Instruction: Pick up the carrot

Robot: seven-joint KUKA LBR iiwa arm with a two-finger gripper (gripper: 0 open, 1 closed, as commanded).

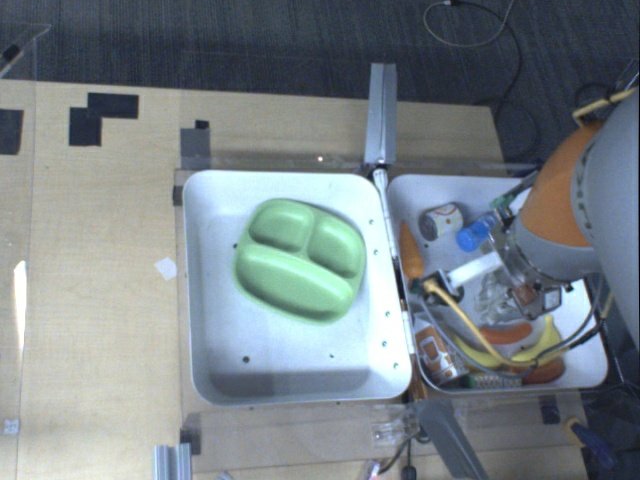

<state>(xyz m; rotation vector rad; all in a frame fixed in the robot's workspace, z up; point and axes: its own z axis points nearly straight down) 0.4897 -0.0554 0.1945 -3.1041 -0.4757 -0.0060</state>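
Observation:
The carrot [410,251] is a short orange piece lying against the left wall of the right bin [596,368], pointing front to back. My gripper [503,301] hangs over the clutter in the middle of that bin, to the right of the carrot and well apart from it. The grey arm with its orange band [560,203] comes in from the right and hides the bin's right side.
Around the gripper lie a yellow banana [545,340], a red item [502,333], a brown can [436,353], a blue-capped bottle [474,236] and a small round can [440,220]. The left bin [215,358] holds a green divided plate [300,258].

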